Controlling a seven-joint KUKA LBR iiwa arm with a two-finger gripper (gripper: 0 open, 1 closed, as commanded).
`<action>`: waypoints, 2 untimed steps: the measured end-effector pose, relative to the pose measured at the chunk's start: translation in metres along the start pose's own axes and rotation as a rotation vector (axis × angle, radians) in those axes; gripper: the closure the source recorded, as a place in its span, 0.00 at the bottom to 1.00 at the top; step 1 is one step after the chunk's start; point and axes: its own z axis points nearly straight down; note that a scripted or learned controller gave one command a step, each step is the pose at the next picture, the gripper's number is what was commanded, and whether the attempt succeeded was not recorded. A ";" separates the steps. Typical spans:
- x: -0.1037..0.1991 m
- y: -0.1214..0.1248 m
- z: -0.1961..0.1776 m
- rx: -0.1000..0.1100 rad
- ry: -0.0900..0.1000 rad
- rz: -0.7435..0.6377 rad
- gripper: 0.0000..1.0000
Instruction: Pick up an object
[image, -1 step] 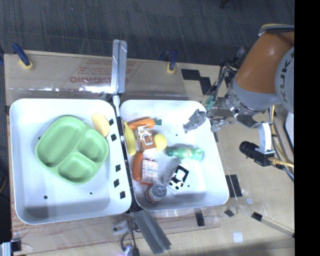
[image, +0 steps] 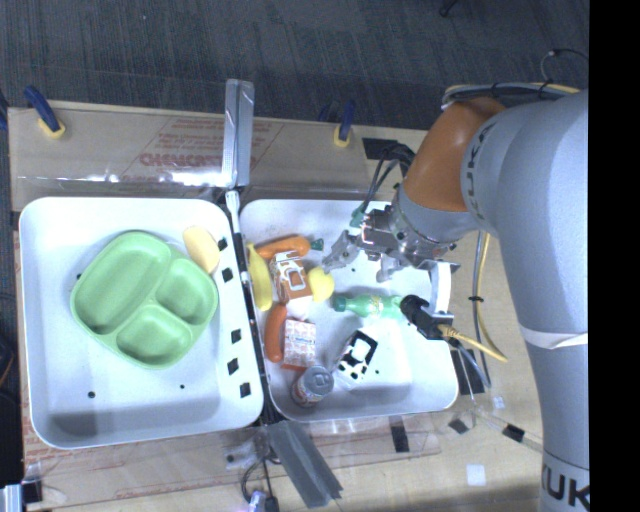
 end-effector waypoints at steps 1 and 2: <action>-0.044 0.004 0.062 0.000 0.000 0.002 0.00; 0.003 -0.037 0.076 -0.001 0.001 -0.110 0.00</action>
